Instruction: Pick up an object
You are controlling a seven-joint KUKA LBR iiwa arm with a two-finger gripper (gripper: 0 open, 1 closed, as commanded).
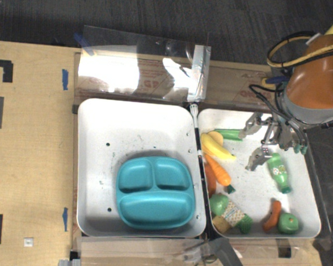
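My gripper [254, 146] hangs over the right bin [310, 196], in its upper middle part. Its two metal fingers stand spread and open, with bare white bin floor between them. A yellow banana [217, 145] lies just left of the gripper. Under the banana's end lies an orange carrot [218, 172]. A green bottle [278, 172] lies just right of the lower finger. A green stick-like piece [230, 134] rests near the bin's top edge, left of the upper finger.
Along the right bin's front edge lie a green round fruit [219, 204], a patterned block [235, 217], an orange-red piece [271, 215] and a green apple [288, 223]. The left bin [98, 130] holds a teal divided plate [155, 191]. Cables loop above the orange wrist band [318, 83].
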